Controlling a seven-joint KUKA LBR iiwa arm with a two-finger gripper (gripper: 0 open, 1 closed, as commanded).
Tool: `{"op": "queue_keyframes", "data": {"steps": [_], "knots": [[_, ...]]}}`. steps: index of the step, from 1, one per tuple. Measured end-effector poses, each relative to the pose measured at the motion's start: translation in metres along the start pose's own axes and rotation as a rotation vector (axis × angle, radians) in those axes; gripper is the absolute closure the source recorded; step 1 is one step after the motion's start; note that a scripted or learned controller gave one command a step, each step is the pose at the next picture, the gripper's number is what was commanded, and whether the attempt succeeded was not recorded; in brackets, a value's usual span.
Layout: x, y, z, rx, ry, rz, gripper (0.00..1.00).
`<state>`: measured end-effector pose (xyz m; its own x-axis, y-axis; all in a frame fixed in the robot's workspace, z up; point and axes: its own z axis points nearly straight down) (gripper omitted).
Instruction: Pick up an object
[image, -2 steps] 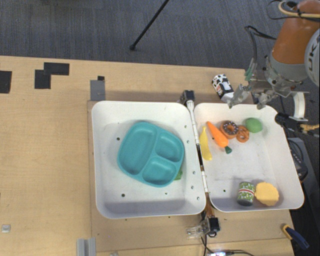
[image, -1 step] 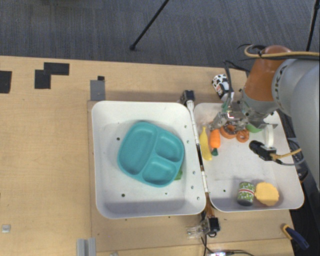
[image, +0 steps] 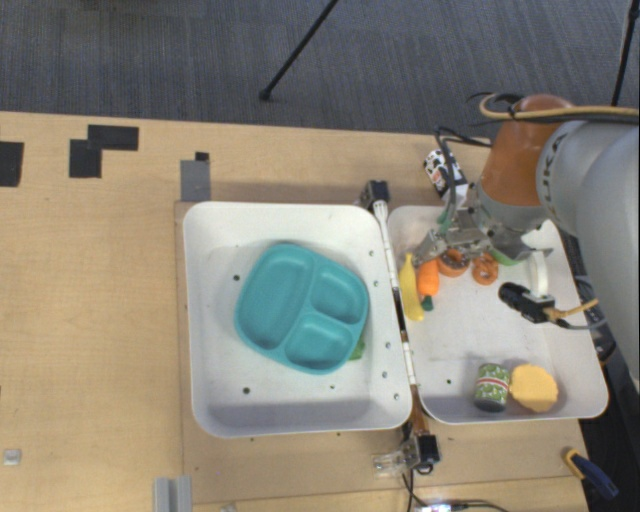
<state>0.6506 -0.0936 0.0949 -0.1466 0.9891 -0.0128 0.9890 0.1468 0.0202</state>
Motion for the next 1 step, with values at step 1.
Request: {"op": "queue_keyframes", "data": {"steps": [1], "knots": [[0.0093,-0.0694,0.0070,0.017,0.006,0.522,0.00]]}}
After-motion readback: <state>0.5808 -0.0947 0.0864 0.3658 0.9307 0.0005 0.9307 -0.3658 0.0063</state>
